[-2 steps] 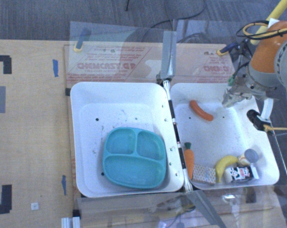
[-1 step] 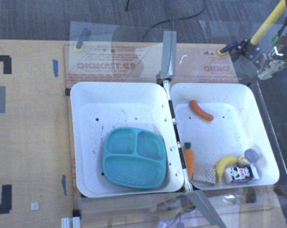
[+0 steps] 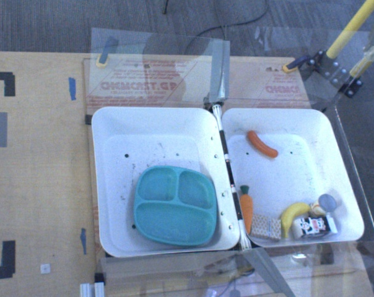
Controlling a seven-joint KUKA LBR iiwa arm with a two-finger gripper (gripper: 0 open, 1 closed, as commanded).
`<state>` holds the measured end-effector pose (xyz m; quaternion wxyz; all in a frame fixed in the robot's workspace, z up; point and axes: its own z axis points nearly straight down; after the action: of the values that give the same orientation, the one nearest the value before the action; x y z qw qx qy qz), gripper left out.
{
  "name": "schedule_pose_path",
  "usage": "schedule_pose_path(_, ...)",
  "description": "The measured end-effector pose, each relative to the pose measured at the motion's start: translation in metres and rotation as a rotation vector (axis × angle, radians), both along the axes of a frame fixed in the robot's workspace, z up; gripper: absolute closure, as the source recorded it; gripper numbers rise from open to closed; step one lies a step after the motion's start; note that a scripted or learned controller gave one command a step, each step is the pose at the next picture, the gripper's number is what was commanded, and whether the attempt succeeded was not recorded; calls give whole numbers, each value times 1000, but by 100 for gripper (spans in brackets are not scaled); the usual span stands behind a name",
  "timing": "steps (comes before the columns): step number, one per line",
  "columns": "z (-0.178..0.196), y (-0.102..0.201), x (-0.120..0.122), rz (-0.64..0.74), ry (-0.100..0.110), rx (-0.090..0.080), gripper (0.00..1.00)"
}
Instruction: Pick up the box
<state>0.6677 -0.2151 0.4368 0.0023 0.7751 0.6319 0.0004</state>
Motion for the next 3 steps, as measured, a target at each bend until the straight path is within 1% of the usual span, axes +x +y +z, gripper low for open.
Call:
schedule_pose_path(1,-1,47,-1,77,4,2,100)
schedule_pose_path(2,-1,113,-1,70,4,2,100)
schedule_pose_path(3,-1,173,-4,-12,5,3,100)
